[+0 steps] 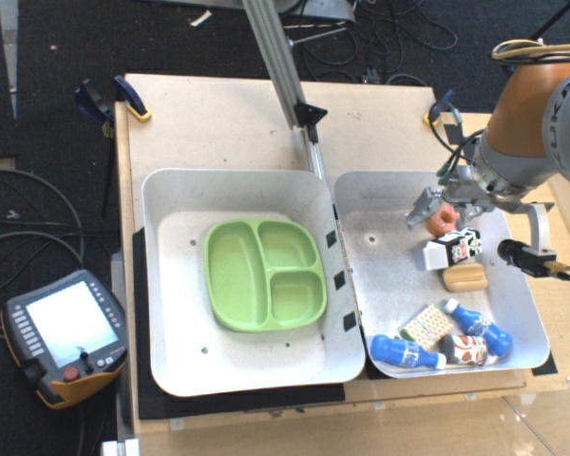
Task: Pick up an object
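A pendant (65, 335) lies off the worktop's (218, 122) edge at about 8 o'clock, out of the arm's way. The left bin (171, 198) carries a green tray (266, 275) lying flat near its middle, three compartments up.

The right bin (380, 207) has its clutter pushed to the 4 to 6 o'clock part, probably where loose things slide and gather. Along the near wall lie a blue bottle (399, 351) on its side, a waffle-patterned piece (427, 327), a red-and-white can (466, 350) and a second blue bottle (483, 329), all touching or nearly so. Above them sit a tan bread piece (465, 277) and a black-and-white carton (453, 249), touching each other.

The likeliest target is the red fruit (443, 219), lying at the bin's 2 o'clock, just at 11 o'clock of the carton. The pincer (435, 205) has reached in from 3 o'clock and sits right over the fruit, one grey finger (421, 207) showing at the fruit's 10 o'clock side. How wide the pincer stands I cannot tell, nor whether the fruit is gripped; it appears to rest on the bin floor.
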You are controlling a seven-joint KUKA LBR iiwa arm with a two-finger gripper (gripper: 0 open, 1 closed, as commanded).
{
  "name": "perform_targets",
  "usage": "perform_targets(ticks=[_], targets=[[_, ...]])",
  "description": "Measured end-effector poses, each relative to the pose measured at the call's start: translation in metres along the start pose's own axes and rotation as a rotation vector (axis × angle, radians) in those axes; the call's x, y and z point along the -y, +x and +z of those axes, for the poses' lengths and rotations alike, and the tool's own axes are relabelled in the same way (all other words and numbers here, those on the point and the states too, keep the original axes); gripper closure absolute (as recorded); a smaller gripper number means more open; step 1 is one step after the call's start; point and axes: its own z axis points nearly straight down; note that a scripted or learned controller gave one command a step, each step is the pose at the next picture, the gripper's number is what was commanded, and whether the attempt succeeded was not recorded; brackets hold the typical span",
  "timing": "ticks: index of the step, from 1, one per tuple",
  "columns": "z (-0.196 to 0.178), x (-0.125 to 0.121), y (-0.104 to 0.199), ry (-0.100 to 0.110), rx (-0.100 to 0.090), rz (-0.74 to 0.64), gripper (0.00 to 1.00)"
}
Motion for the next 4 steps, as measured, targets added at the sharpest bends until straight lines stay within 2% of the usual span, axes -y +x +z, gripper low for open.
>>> perform_targets(ticks=[1, 2, 3, 4], targets=[[0.044, -0.001, -0.003, -0.001, 0.0, 0.0, 0.0], [0.071, 0.0, -0.003, -0.003, 0.0, -0.001, 0.0], [0.059, -0.001, -0.003, -0.007, 0.001, -0.001, 1.0], [-0.004, -0.008, -0.005, -0.013, 0.002, -0.003, 1.0]])
